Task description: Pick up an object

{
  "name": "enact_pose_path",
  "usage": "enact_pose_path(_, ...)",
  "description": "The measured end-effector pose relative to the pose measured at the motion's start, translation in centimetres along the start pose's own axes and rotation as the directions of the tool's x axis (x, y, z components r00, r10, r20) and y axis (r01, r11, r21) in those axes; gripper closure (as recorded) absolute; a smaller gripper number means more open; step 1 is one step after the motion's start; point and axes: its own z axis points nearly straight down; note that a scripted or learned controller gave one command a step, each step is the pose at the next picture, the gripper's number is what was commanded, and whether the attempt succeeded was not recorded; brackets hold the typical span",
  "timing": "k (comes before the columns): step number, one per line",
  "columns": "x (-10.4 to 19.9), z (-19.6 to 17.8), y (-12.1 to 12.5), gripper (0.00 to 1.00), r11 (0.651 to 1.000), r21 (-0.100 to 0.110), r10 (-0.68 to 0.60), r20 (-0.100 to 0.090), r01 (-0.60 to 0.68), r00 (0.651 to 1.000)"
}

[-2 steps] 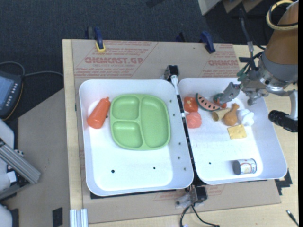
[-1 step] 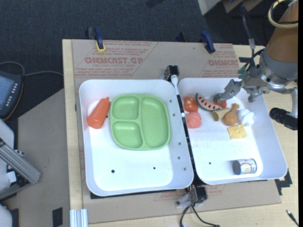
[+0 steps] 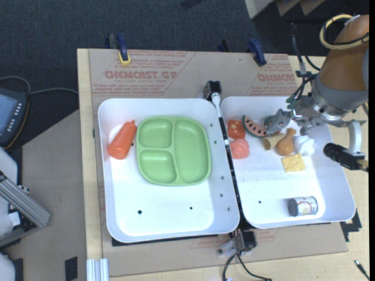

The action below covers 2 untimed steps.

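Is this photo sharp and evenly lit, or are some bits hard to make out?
Camera view: light is soft and even, with faint shadows. The green plate and orange bottle are crisp. The small toys under the arm blur together. The white bins look bright but not glaring.

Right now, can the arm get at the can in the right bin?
Probably yes. The can lies on its side alone near the front of the right bin, apart from the food pile, with nothing over it. The arm hangs above that bin's back.
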Motion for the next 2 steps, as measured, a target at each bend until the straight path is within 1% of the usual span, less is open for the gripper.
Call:
enact_pose_path(1,0.4,6.3,-0.4,0.00,1.000,0.000,-0.001,-0.001,0.001,1.000)
enact_pose_path(2,0.5,10.2,-0.2,0.00,1.000,-0.009,-0.002,0.000,0.002,1.000)
